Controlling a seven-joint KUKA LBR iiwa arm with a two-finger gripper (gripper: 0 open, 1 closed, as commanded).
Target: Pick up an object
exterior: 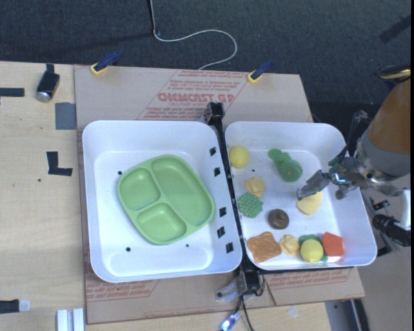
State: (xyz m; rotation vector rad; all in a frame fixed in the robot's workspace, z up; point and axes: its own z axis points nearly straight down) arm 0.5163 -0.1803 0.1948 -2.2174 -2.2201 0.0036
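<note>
At the near edge of the right bin (331, 135) lies a row of toy food: a toast slice (263, 246), a small yellow piece (289, 243), a yellow-green ball (312, 249) and, touching it, a red-orange block (332, 244). Just beyond them sits a brown doughnut (279, 218), with a green knobbly ball (250, 203) to its left and a small tan piece (254, 185) above that. To the doughnut's right lies a pale yellow wedge (309, 203), and the gripper (316, 185) hangs right over it, its dark fingers reaching in from the right toward the wedge's upper edge; whether they are apart or closed cannot be told, nor whether they touch the wedge. Farther back in this bin are a green bottle shape (286, 165) and a yellow lemon (239, 156) near the divider. The left bin (110, 143) holds a green three-part plate (165, 198), lying flat and turned at an angle. Both bins rest on a cardboard sheet (186, 95) held by two yellow-and-blue clamps (106, 61) at its far edge. A thin white cable (193, 40) loops over the dark floor beyond.
</note>
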